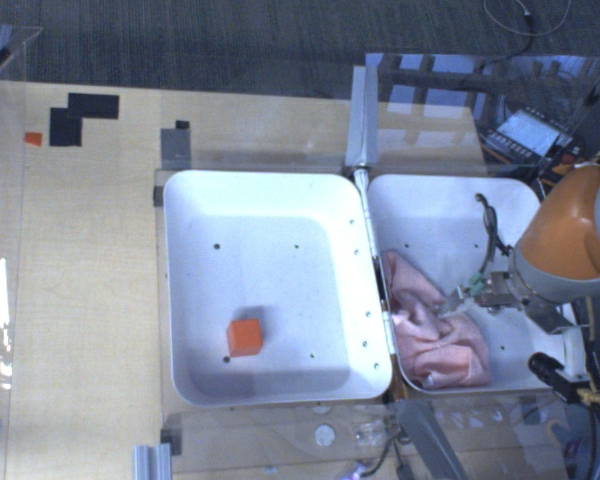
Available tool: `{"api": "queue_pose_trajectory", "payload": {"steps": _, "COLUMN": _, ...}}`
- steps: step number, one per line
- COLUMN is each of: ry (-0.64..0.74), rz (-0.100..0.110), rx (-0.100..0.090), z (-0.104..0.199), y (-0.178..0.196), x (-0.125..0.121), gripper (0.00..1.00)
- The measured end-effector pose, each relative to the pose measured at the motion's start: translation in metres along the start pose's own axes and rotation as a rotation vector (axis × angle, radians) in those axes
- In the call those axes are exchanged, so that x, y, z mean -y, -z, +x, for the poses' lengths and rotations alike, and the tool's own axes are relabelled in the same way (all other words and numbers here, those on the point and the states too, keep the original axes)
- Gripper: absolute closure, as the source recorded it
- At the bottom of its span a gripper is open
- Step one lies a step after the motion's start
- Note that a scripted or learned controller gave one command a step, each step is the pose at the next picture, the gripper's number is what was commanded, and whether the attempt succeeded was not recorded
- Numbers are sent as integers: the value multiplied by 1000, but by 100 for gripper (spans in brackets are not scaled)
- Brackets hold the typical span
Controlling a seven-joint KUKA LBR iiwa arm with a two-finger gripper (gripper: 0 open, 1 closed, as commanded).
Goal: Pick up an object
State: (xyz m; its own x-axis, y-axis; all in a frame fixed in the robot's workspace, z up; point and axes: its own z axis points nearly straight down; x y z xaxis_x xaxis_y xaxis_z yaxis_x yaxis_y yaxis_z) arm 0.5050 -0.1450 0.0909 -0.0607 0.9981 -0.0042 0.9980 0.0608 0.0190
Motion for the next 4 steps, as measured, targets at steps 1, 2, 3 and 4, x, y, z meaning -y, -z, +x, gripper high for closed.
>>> {"api": "queue_pose_trajectory", "payload": {"steps": 1, "ry": 84, "rz": 4, "rx": 1, "z": -63, "y": -1, "x": -19, "gripper": 0}}
{"api": "queue_pose_trajectory", "payload": {"steps": 2, "ry": 75, "rz": 1, "rx": -2, "z": 15, "y": 0, "x": -15, "gripper": 0}}
{"api": "queue_pose_trajectory", "payload": {"steps": 3, "ry": 71, "rz": -2, "rx": 1, "z": 47, "y": 0, "x": -8, "gripper": 0}}
{"api": "queue_pose_trajectory", "payload": {"steps": 4, "ry": 68, "rz": 3, "rx": -1, "z": 16, "y": -2, "x": -74, "gripper": 0}}
